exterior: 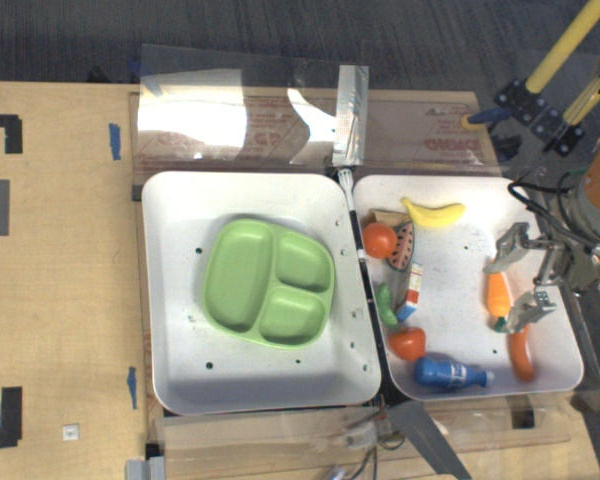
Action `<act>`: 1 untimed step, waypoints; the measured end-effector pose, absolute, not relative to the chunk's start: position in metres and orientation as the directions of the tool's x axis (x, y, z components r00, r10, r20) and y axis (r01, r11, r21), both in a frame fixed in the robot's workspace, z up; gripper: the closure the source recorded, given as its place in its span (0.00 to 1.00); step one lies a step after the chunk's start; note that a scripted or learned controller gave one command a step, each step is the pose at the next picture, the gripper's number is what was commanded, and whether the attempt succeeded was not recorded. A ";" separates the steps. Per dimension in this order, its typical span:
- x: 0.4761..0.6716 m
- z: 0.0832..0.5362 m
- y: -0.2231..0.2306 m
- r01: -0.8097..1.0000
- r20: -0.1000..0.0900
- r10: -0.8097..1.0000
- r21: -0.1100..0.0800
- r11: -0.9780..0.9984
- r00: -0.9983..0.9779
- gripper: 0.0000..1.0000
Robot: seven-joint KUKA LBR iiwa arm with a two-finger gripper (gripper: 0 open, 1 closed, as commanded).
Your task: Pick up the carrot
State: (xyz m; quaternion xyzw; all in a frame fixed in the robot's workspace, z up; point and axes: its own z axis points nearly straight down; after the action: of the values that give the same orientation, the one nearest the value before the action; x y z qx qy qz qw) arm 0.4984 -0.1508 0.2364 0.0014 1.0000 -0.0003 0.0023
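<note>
overhead, the gripper (521, 276) hangs low in the right bin (460, 268), near its right edge, fingers spread apart on either side of the carrot (497, 295), which lies flat on the bin floor. nothing is clamped yet; the straddling pose looks set for closing on it. a darker orange, sausage-like piece (521, 354) lies just beside, toward the near right corner (easy to mistake for the carrot). a banana (433, 211) sits at the far edge, a blue bottle (450, 373) along the near edge. the left bin (170, 268) holds a green divided plate (268, 281).
</note>
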 end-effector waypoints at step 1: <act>0.552 0.130 -0.210 0.002 0.005 0.002 0.002 1.000 -1.000 0.00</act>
State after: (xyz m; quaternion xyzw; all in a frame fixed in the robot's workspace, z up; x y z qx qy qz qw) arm 0.5521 -0.2099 0.1304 0.0011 1.0000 0.0011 -0.0025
